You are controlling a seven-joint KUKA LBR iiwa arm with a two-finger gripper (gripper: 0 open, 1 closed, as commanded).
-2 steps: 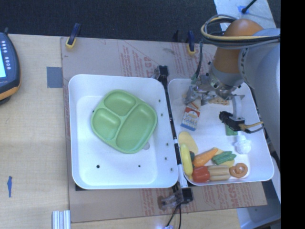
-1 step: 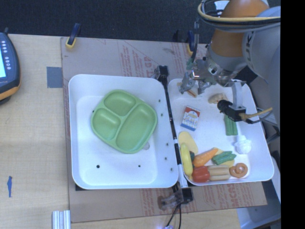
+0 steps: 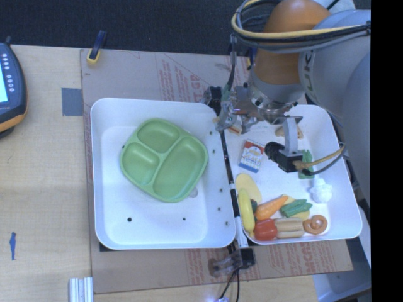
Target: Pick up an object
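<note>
Bench [image 3: 44, 187]: light wood surface, with a cardboard sheet [image 3: 157, 74] laid under both bins.

Arm [image 3: 296, 36]: grey body with an orange band, entering from the right and standing over the upper part of the right bin. Yellow and black cables loop around the band.

Left bin [image 3: 107, 231]: white, shallow. It holds a green plate [image 3: 165, 160] with three compartments, lying slightly tilted in the bin's upper centre.

Right bin [image 3: 343, 187]: white, shallow, touching the left bin along its inner edge. The toy items lie in it.

Gripper [image 3: 242, 119]: positioned at the upper left corner of the right bin, near the divide between the bins. Whether it is apart or together cannot be told; the wrist hardware hides that area. No item is seen held.

Pendant [image 3: 9, 83]: dark unit with an orange rim, at the left edge of the bench.

Contents of the right bin, in order of size:
- Banana [image 3: 246, 201], yellow, along the left wall.
- Carrot [image 3: 272, 207], orange, just beside the banana.
- Hot dog [image 3: 291, 228], near the lower wall.
- Small carton [image 3: 251, 156], white, red and blue, below the gripper.
- Green piece [image 3: 296, 207], touching the carrot's right end.
- Red pepper [image 3: 265, 230], at the lower left.
- Donut [image 3: 315, 224], lower right.
- White lump [image 3: 321, 190], near the right wall.

A yellow and blue clip [image 3: 96, 48] sits at the cardboard's upper left corner.
</note>
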